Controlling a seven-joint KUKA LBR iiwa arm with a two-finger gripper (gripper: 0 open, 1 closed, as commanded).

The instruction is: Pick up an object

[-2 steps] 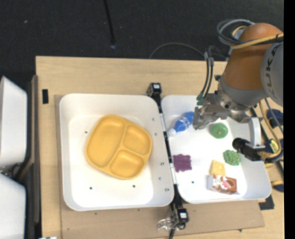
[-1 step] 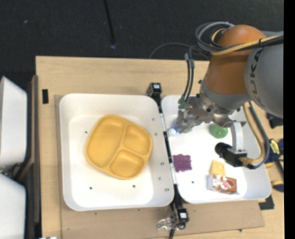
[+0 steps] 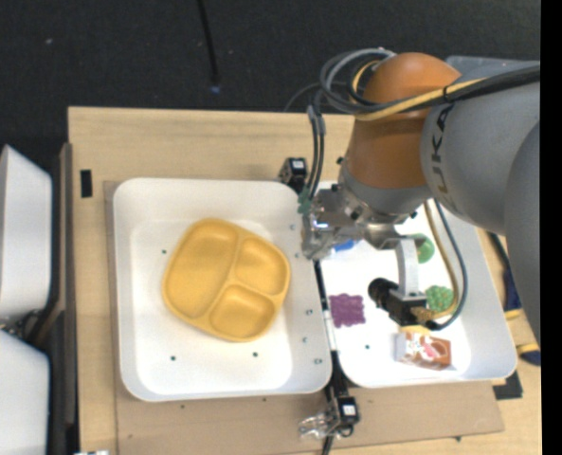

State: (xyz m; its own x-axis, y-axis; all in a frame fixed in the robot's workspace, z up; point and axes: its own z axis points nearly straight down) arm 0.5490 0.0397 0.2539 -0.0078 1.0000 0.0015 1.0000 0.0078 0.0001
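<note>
A yellow divided plate (image 3: 226,278) lies in the left bin (image 3: 148,216). In the right bin (image 3: 480,349) are a flat purple piece (image 3: 347,309), a green leafy toy (image 3: 440,298), a second green piece (image 3: 424,250) and a red-and-white packet (image 3: 425,348). My gripper (image 3: 320,240) hangs low over the wall between the two bins, at the right bin's near-left corner. A bit of something blue (image 3: 345,247) peeks out just beside it. The wrist hides what lies directly under the gripper.
The grey arm with its orange band (image 3: 399,131) covers the far part of the right bin. Wooden bench (image 3: 167,131) surrounds both bins. White boxes (image 3: 15,245) stand off the bench at the left.
</note>
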